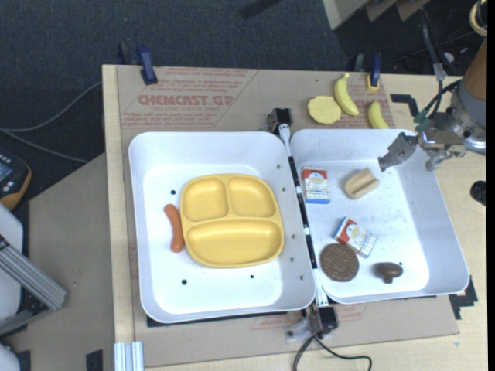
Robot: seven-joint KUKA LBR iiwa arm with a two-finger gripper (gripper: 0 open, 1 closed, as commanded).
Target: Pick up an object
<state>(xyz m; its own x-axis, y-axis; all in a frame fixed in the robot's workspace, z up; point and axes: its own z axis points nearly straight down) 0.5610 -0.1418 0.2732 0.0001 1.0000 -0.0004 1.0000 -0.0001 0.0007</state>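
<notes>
On the left, a yellow divided plate (231, 219) sits mid-bin with a toy sausage (175, 227) at its nine o'clock. In the right bin (441, 207) lie a small carton (315, 185), a tan bread roll (360, 183), a chocolate cookie (339, 261). The jaws (396, 153) hover at the roll's one o'clock, nothing between them; whether they're spread I cannot tell. It looks like the approach step: next comes lowering squarely over the roll.
</notes>
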